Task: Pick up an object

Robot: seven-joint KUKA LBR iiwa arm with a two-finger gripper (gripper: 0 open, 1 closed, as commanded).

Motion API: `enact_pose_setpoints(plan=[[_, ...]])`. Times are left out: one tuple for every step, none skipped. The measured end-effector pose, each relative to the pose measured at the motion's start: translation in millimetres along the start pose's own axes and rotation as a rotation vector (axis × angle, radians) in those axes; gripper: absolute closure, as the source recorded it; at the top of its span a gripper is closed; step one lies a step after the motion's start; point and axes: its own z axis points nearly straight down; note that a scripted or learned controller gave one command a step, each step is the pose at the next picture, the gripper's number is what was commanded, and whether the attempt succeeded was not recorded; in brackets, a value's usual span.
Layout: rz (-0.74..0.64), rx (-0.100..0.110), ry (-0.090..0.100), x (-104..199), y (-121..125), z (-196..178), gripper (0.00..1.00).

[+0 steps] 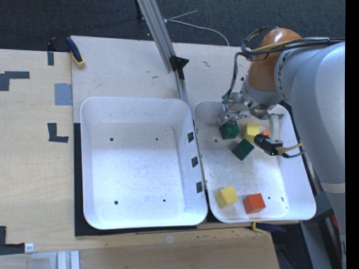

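I found my gripper [231, 118] low over the far end of the right bin [291, 206], reaching in from the right with the orange band of my arm above it. Directly under the fingertips, and seemingly in contact with them, sat a dark green block [229, 131]. Whether the fingers were open or closed around it I could not tell; the wrist hardware covered them from above, so I record no confirmed hold.

Contents of the right bin at inspection:
- the dark green block at the gripper, near the far wall;
- a yellow block [252, 131] just beside it, toward my arm;
- a second dark green block [243, 149], tilted on a corner, just in front of those two;
- a yellow cube [228, 196] and an orange cube [254, 203], side by side at the near end, well apart from the gripper.

The left bin [90, 150] held nothing relevant to the task.

My judgement: the work stood at the grasp step on the green block beneath the gripper. The next move called for a firm closure on that block alone, then a straight lift. The neighbouring yellow block was close enough to be nudged or caught.
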Motion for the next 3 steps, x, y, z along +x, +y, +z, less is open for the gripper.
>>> enact_pose_setpoints(plan=[[-0.003, 0.000, 0.001, -5.1, -3.7, -0.2, 1.00], [-0.002, -0.006, 0.003, -4.3, -3.7, -0.2, 1.00], [-0.001, -0.004, 0.004, -4.9, -3.1, -0.1, 0.00]])
